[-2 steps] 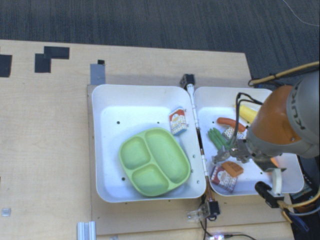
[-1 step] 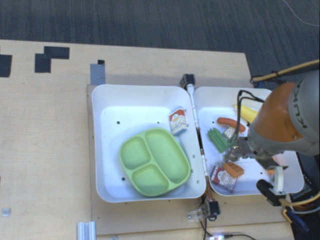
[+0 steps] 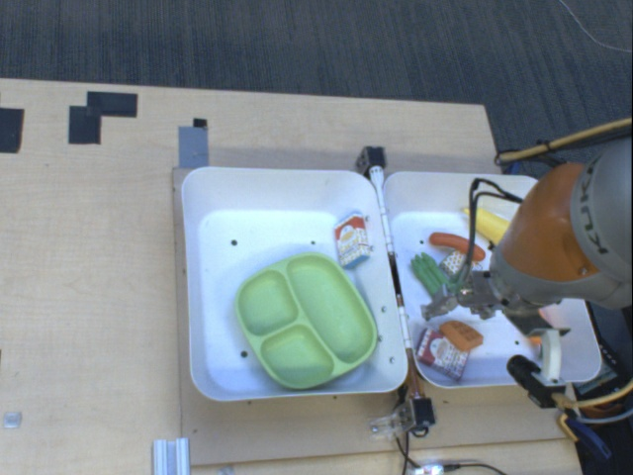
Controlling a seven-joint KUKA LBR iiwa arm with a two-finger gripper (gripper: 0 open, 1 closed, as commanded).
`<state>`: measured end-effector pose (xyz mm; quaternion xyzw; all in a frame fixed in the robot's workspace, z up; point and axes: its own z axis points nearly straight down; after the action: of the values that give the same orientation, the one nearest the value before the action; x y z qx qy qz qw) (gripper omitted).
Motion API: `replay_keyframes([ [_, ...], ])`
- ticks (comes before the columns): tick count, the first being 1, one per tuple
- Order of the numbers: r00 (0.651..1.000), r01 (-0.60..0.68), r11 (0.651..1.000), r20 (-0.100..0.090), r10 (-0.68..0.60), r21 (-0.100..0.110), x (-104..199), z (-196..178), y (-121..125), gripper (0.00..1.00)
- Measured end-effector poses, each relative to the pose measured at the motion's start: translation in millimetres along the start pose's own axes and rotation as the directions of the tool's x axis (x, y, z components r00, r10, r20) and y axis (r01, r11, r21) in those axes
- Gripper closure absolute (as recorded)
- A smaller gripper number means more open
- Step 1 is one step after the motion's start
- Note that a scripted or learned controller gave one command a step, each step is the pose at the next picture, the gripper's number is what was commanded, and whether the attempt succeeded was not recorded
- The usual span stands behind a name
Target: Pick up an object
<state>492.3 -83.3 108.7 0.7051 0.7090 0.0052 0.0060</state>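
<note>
worktop | left bin: green divided plate, small carton at plate's 1 o'clock | right bin: arm over it, jaws state cannot tell, nothing visibly held | targets: orange piece on packet at jaws' 6, green beans at 11 | advice: descend plumb on one item, avoid bin wall

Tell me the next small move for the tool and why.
Probably lower straight down. The tool hovers in the right bin above the orange piece on the small carton, with green beans just beside it; nothing is visibly between its fingers.
</note>
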Motion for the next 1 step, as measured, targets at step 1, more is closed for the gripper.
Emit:
replay_keyframes([
  [1,1.0,-0.003,1.0,-0.002,0.003,0.01,-4.8,22.0,-4.1,0.0],
])
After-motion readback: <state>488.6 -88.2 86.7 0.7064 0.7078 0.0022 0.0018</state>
